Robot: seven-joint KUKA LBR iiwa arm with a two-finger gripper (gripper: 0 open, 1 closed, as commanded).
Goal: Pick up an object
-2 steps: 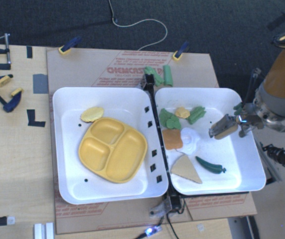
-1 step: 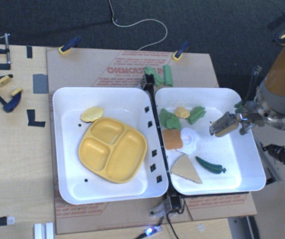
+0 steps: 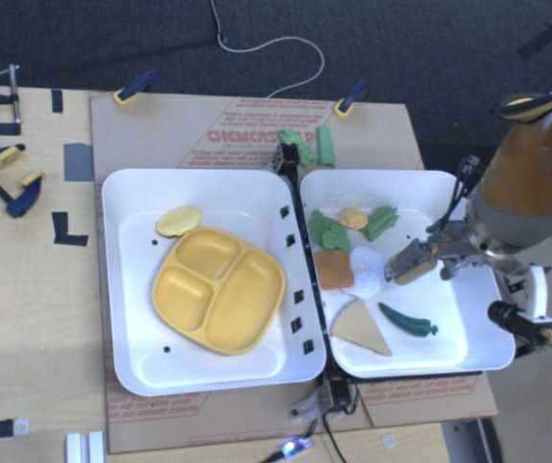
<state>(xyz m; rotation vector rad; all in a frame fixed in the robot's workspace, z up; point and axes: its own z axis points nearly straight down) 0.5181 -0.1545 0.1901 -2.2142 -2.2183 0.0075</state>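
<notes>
White bin (image 3: pixel 450 355): green pepper (image 3: pixel 408 319) lies diagonal.

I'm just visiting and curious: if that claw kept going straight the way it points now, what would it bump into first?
The claw points toward the left of the picture, and the pale round piece lies right ahead of it, with the brown square just beyond. Its height above them is unclear, so it might pass over.

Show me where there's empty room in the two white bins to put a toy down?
Left bin: bare floor along the top right, above the yellow tray, and at the bottom left corner. Right bin: bare at the lower right, past the green pepper. Its left half is crowded with toy food.
</notes>
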